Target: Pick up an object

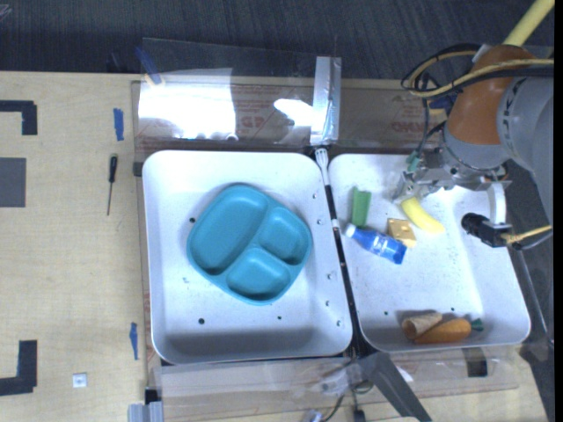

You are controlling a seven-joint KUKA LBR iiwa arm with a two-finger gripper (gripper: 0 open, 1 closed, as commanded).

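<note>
In the right bin (493, 297) lie a yellow banana (424, 217), a small tan block (401, 229), a blue tube with a white cap (378, 243) and a green block (360, 207). A carrot (449, 329) and a brown piece (417, 322) rest against the bin's near wall. My gripper (422, 178) hangs at the far side of this bin, just above the banana's far end. Nothing is seen held in it.
The left bin (167, 183) holds a blue divided plate (250, 242). A metal divider post (326, 99) stands behind the wall between the bins. The grey arm with its orange band (479, 112) comes in over the right bin's far right corner, trailing cables.
</note>
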